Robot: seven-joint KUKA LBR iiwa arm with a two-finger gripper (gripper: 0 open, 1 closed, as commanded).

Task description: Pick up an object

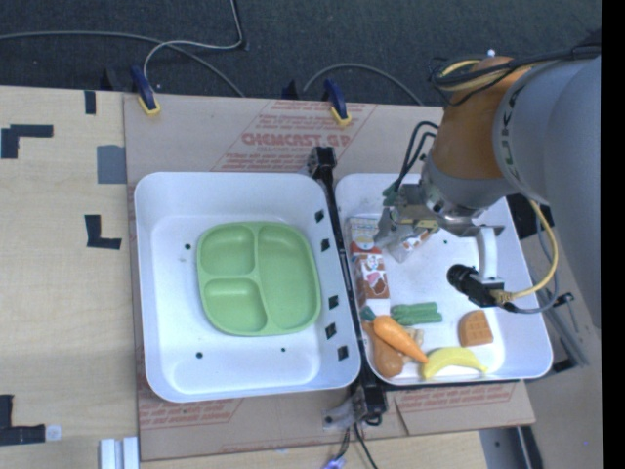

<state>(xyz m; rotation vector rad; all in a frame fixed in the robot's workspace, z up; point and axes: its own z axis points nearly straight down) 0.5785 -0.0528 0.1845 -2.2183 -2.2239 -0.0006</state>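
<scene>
Tool (pixel 395 234): low over the upper left of the right-hand shallow white bin (pixel 532 360), just above a small printed packet (pixel 370 272) by the bin's left wall; open or closed, cannot tell, hidden by the grey wrist.
Arm: grey KUKA body with orange band (pixel 469 135), filling the upper right of the frame, reaching in from the right, angled down so the tool meets the bin from above.
Task things: 5 loose pieces clustered in the lower half of the right bin, any 1 a candidate for pickup.
Orange carrot-shaped toy (pixel 398 336): lower left of that bin, lying slantwise, touching a brown rounded piece (pixel 388 362) below it.
Green flat toy (pixel 416 313): just above the carrot, lying level.
Yellow banana-shaped toy (pixel 454 362): near the bottom rim.
Tan bread-like slice (pixel 476 328): right of the carrot, apart from the rest.
Left-hand shallow white bin (pixel 156 262): centre left of the frame, carrying a pale green sectioned plate (pixel 259 277) with 3 compartments.
Worktop (pixel 59 291): light wood at left, cardboard sheet under both bins, held by 2 clamps at the top edge, probably to stop sliding.
Judgement: nothing seen gripped; pickup likely not yet done.
</scene>
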